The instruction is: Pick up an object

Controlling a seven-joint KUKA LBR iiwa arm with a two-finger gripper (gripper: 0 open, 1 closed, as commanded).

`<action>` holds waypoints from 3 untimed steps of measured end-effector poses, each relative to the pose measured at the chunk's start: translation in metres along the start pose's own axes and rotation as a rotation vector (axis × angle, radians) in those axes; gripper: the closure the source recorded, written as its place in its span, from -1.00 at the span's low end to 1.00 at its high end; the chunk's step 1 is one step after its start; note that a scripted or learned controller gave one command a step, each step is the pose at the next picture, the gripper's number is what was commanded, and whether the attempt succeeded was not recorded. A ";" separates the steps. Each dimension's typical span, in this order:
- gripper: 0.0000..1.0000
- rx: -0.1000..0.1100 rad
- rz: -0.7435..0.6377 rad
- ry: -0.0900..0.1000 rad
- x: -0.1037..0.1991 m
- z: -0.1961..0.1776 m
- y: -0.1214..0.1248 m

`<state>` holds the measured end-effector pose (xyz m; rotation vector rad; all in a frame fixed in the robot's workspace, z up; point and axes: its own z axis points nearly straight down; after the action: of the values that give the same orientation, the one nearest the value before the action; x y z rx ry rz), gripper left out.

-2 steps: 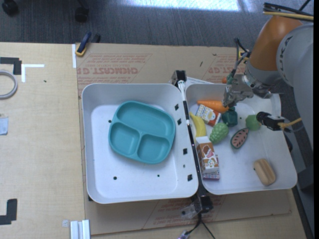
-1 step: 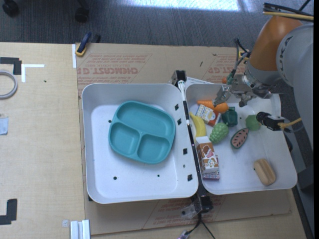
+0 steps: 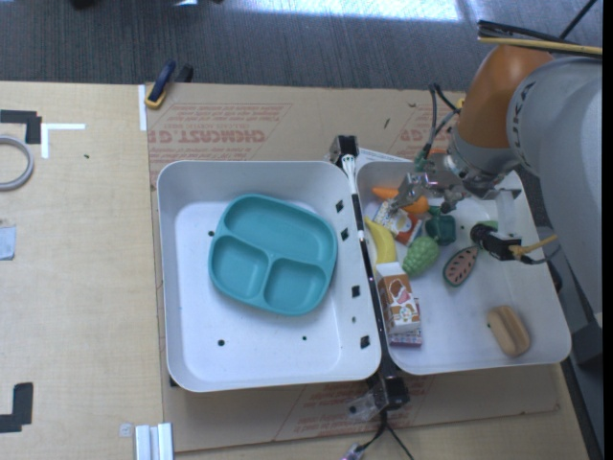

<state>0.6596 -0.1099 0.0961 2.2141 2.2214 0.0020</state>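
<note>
My gripper (image 3: 419, 189) hangs low over the far left part of the right bin (image 3: 541, 351), reaching in from the right under the grey arm with its orange band. Just below and around it lies a cluster of toy food: an orange piece (image 3: 386, 194), a yellow banana (image 3: 381, 241), a bumpy green fruit (image 3: 420, 254) and a dark green piece (image 3: 441, 226). The gripper's tip overlaps the orange and red items, and I cannot make out whether anything is between its fingers.
In the right bin there are also a watermelon-like slice (image 3: 461, 265), a small carton (image 3: 401, 307) along the left wall and a bread roll (image 3: 509, 331) near the front right. The left bin (image 3: 169, 257) holds a teal divided plate (image 3: 273, 254).
</note>
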 end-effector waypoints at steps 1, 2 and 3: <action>1.00 0.003 -0.001 0.002 0.000 -0.010 0.000; -1.00 0.002 -0.001 0.001 0.000 -0.010 0.000; -1.00 0.004 0.001 0.002 0.069 -0.097 0.000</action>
<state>0.6590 -0.0410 0.1924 2.2189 2.2229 -0.0002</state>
